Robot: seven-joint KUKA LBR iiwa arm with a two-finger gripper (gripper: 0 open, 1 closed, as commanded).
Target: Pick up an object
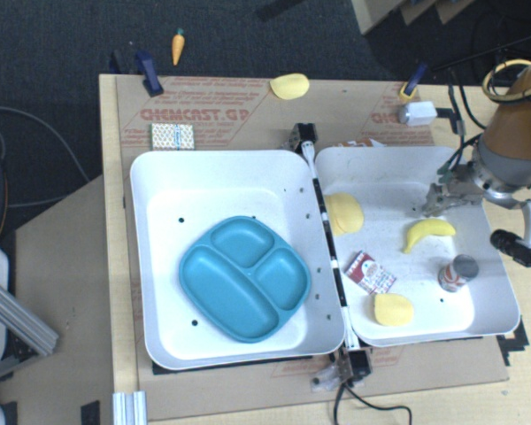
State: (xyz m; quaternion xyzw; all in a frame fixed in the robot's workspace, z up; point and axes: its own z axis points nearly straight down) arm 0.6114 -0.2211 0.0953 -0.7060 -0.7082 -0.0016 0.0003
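The right bin (478,321) holds a yellow banana (427,232), a pale yellow rounded piece (343,212) by its left wall, a yellow lump (393,309) near its front, a red and white packet (369,274) and a small grey can (458,273). My gripper (442,197) is over the back right part of this bin, just above and slightly right of the banana. The arm's orange band (513,131) rises behind it. Nothing shows as held.
The left bin (159,193) carries a blue divided plate (243,278). On the bench behind the bins lie a yellow object (289,86), a patterned packet (173,135), a white box (419,112) and blue clamps (148,73). A small carrot (178,47) lies on the floor.
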